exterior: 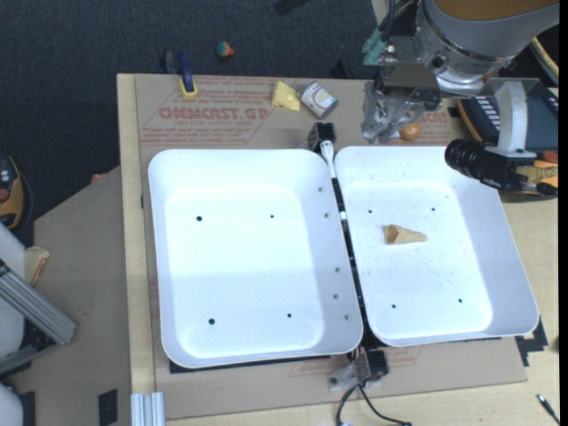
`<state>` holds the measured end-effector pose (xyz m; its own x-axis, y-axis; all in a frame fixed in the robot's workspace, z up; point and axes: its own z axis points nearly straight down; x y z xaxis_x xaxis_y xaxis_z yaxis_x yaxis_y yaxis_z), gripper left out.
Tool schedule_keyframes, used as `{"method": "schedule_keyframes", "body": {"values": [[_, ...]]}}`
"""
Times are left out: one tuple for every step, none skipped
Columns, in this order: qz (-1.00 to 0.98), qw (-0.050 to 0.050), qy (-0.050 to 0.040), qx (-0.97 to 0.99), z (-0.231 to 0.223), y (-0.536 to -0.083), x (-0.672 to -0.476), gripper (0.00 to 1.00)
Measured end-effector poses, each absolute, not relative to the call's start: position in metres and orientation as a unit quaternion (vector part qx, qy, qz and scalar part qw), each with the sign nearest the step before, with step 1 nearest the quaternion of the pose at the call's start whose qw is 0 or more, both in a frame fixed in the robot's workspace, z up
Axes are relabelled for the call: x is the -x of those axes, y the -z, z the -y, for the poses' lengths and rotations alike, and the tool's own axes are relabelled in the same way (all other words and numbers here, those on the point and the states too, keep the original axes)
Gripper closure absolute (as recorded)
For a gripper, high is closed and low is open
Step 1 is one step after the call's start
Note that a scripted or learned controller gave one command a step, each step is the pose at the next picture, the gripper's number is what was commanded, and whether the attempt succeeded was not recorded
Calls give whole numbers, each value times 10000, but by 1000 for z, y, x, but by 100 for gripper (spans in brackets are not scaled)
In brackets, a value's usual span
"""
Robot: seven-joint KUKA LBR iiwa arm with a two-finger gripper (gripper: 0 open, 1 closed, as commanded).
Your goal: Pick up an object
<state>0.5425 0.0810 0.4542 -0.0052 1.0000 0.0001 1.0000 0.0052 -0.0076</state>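
A small tan wedge-shaped piece point(404, 234) lies near the middle of the right white bin point(497, 264). My gripper point(390, 122) hangs over the bench just behind that bin's back left corner, well apart from the wedge. A small orange ball point(409, 132) sits right beside the gripper on the bench; whether the gripper touches it cannot be made out.
The left white bin point(177, 264) sits beside the right one. Behind the bins on the brown board lie a yellow chunk point(286, 97), a small white box point(318, 99) and a blue and yellow clamp point(185, 74). A small orange and green thing point(225, 50) lies on the dark floor.
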Motion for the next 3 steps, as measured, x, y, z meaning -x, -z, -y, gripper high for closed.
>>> {"method": "schedule_keyframes", "body": {"values": [[7090,46,-55,7052,-128,-344,-505,100],[7109,-28,105,7032,-201,-509,-478,100],[7079,29,-69,7062,-226,-353,-478,100]]}}
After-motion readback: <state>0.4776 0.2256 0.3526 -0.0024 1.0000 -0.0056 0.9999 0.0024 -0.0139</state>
